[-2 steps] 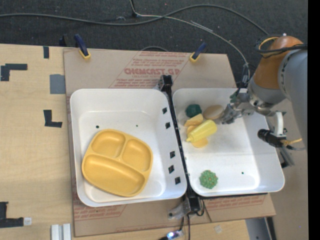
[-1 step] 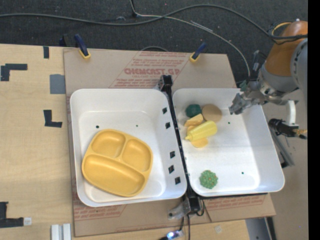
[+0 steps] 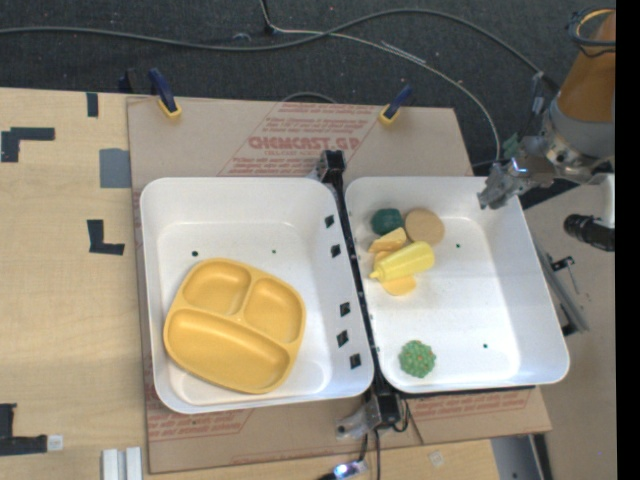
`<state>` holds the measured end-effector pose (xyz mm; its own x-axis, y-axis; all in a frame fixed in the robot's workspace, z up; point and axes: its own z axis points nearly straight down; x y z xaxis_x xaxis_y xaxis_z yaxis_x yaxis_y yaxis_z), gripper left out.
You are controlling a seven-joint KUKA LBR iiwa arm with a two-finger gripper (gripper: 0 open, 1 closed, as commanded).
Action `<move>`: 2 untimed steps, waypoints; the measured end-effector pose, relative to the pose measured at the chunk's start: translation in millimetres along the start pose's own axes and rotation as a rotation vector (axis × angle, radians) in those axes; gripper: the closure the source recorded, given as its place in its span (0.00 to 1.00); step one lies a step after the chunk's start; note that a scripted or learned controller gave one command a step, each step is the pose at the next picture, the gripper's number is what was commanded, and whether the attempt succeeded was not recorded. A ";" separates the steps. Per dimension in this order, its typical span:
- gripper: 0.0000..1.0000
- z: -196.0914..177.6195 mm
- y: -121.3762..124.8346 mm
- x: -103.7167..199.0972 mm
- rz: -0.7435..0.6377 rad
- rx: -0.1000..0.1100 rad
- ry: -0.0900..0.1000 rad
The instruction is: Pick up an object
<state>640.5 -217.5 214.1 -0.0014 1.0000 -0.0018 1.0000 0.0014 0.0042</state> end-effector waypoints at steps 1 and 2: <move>1.00 -43.1 3.0 1.3 -0.001 0.000 0.000; 1.00 -42.6 0.7 46.8 -0.003 0.005 0.002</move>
<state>641.0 -170.7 256.6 -0.0045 1.0000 0.0001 1.0000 0.0045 -0.0011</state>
